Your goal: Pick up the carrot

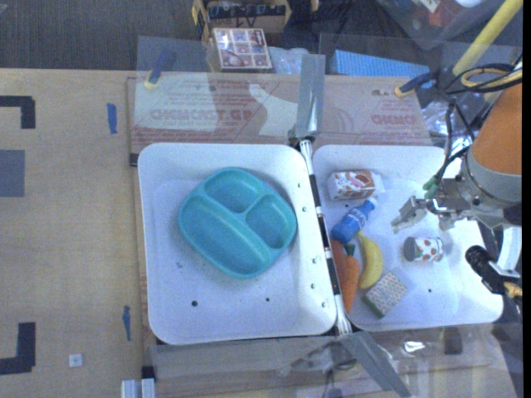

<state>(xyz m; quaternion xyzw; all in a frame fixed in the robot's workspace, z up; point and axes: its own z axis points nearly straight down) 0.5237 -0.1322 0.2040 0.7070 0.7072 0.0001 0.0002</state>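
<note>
Glossy white plastic bins (166, 222); left of the claw (412, 212) a smooth teal plastic plate (238, 220), matt orange carrot (349, 280), glossy yellow banana (372, 260).

Teal plate (238, 220) left; banana (372, 259) beside bottle (353, 220).

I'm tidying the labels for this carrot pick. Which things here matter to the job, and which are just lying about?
For the job:
carrot, by the right bin's left wall
hand, above the right bin

Lying about:
banana
blue bottle
small carton
white cup
sponge
teal plate, in the left bin
</note>
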